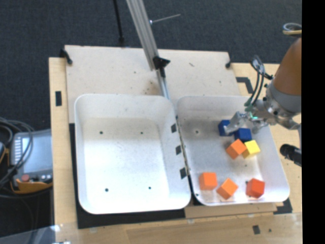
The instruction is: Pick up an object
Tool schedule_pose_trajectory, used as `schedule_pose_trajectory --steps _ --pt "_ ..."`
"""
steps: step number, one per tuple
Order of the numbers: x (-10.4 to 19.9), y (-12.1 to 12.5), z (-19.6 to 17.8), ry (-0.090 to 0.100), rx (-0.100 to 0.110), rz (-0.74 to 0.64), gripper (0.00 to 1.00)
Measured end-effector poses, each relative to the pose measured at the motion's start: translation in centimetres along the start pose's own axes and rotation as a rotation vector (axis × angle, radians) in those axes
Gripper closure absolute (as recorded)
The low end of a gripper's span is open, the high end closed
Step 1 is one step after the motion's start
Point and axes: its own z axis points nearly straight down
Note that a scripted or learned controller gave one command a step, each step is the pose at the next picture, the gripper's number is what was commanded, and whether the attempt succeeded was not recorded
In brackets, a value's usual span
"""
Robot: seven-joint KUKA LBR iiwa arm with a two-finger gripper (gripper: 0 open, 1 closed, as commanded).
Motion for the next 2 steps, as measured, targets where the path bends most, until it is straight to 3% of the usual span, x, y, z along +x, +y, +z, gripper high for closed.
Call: schedule_pose_trajectory --steps 1,2 --pt "-0.2 -1.1 5.4 -0.001 0.005 0.002 0.0" --pt "0.0 -1.2 10.9 -0.008 -0.006 0.005 0.0"
